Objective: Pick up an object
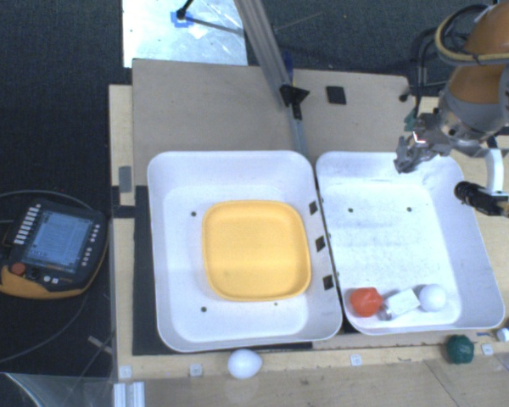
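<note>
Nearest the camera: a white egg-shaped object on the bench, just outside the near rim of the left bin, and a dark green ball off the near right corner of the right bin.

Gripper sits over the far edge of the right bin, near its far right corner. Too small and dark to resolve, so I cannot tell how the jaws stand; nothing visible between them. Arm's orange band shows at far right.

Candidates lie well apart from the gripper, along the near wall of the right bin, all three in a close row: an orange-red ball, a small white block, a white ball.

Handling, as a judgement: all look light and rigid. Balls are smooth, likely to roll or squirt out; close across the widest part from above. Block looks the surest hold, pinched across its short sides. Its long axis runs left-right, tilted slightly toward the far right. Balls show no clear direction.

Crowding and the near wall leave little finger room.

Left bin holds a yellow square plate, lying flat at centre.
</note>
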Controlling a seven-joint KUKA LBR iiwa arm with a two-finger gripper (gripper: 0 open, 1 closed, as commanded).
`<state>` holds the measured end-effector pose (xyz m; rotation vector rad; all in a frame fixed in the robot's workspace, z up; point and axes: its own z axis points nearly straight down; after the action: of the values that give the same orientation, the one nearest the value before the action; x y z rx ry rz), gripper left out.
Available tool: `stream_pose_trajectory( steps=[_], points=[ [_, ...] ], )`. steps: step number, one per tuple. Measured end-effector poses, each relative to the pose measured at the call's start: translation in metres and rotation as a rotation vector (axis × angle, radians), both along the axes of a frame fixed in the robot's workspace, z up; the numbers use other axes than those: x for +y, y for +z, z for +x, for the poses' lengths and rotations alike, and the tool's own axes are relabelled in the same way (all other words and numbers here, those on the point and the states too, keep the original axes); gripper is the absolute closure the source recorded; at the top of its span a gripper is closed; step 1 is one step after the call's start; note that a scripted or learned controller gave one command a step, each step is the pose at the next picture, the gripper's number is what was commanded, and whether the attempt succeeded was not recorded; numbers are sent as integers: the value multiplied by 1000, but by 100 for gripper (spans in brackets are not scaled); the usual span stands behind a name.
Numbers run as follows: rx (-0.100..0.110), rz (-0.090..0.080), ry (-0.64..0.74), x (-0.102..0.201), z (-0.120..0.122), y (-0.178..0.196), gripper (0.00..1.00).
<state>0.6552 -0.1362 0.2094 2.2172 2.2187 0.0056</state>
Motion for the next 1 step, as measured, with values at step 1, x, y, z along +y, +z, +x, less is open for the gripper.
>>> stream_pose_trajectory(
  steps=[1],
  points=[
    [0, 0, 0, -9, 5, 57, 100]
  ],
)
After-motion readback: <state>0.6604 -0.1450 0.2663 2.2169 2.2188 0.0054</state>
